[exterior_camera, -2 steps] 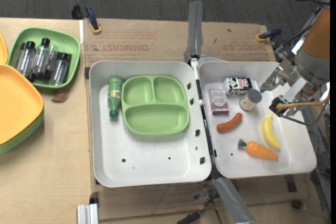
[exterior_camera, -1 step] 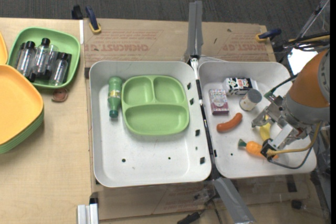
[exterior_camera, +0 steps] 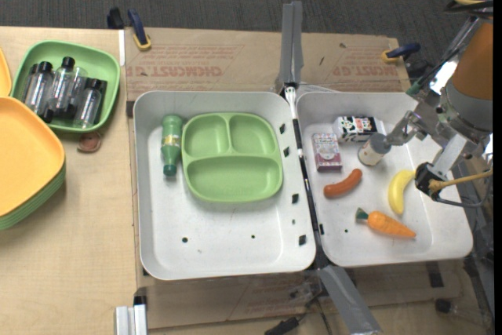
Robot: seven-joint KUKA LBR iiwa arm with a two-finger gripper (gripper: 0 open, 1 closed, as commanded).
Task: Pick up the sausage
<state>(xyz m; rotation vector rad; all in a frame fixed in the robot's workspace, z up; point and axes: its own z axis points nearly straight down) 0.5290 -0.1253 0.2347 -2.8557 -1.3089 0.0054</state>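
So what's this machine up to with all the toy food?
A robot arm reaching in from the right is meant to pick up the sausage. It lies untouched in the right bin, with a banana and a carrot nearby and a pink box just above it. The gripper hovers a little above and to the right of the sausage, holding nothing visible. The left bin holds a green divided plate and a green bottle.
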